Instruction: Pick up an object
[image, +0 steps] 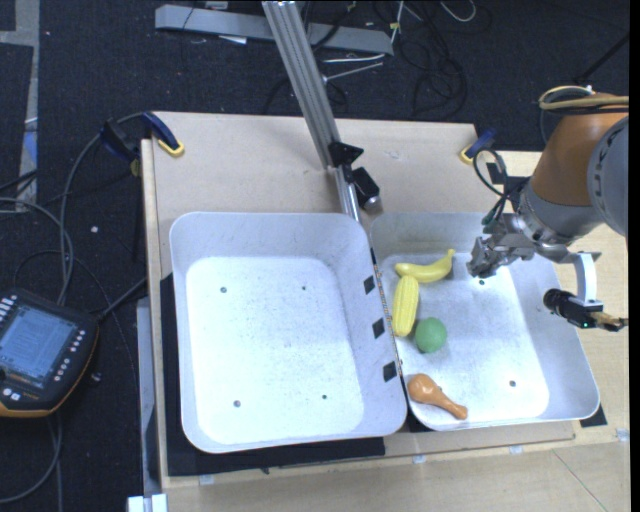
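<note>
In the right bin lie a yellow banana, a yellow corn cob, a green ball and an orange pear-shaped toy. They cluster along the bin's left side. My gripper hangs over the bin's upper part, just right of the banana's tip, pointing down. Nothing shows between its tips.
The left bin is larger and overlaps the right bin's left rim. A slanted metal pole with a black clamp rises behind the bins. Blue-and-yellow clamps hold the bench corners. A teach pendant lies at the far left.
</note>
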